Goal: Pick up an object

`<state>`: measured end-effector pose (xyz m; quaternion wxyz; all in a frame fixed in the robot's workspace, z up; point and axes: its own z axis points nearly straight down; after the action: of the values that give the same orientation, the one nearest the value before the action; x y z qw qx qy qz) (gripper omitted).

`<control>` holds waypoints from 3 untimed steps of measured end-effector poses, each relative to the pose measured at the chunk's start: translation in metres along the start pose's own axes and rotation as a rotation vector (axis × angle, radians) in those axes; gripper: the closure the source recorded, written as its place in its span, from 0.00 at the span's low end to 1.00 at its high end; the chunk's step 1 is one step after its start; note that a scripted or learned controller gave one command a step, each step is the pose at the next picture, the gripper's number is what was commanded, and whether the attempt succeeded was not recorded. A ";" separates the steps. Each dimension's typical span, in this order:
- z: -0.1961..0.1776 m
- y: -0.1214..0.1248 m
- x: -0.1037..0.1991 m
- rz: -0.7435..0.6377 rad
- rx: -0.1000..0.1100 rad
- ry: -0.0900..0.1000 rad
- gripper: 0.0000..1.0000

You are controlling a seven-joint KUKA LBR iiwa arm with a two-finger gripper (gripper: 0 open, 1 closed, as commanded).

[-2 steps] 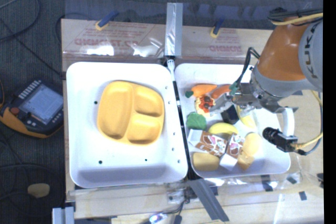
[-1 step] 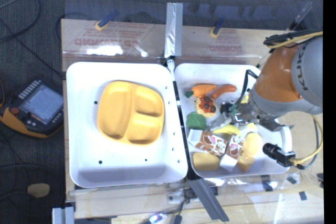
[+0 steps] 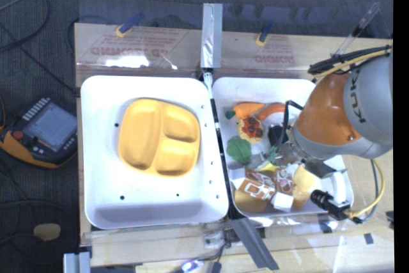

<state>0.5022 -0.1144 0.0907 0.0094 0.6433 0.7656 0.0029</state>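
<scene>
My gripper (image 3: 279, 151) hangs low over the middle of the right bin (image 3: 220, 137), under the arm's orange band. Toys crowd around it. An orange carrot (image 3: 250, 109) lies at the back, with a round red and yellow piece (image 3: 250, 128) just below it. To the gripper's left sits a green leafy toy (image 3: 239, 149). A brown and white packet (image 3: 257, 187), a white cube (image 3: 282, 201) and a pale yellow piece (image 3: 305, 182) lie in front of the gripper. What lies directly beneath the gripper is hidden by the wrist.
The left bin (image 3: 102, 201) holds a yellow divided plate (image 3: 158, 136). A raised divider (image 3: 215, 137) separates the two bins. The arm's bulk covers the right bin's right side. A handheld controller (image 3: 45, 131) lies on the floor at far left.
</scene>
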 end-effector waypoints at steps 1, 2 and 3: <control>0.000 -0.013 -0.006 0.166 0.000 0.008 0.00; -0.018 -0.022 -0.019 0.229 0.021 0.011 0.00; 0.002 -0.010 -0.030 0.421 0.014 0.012 0.00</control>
<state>0.4980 -0.1461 0.0893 -0.0002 0.7892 0.6142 0.0033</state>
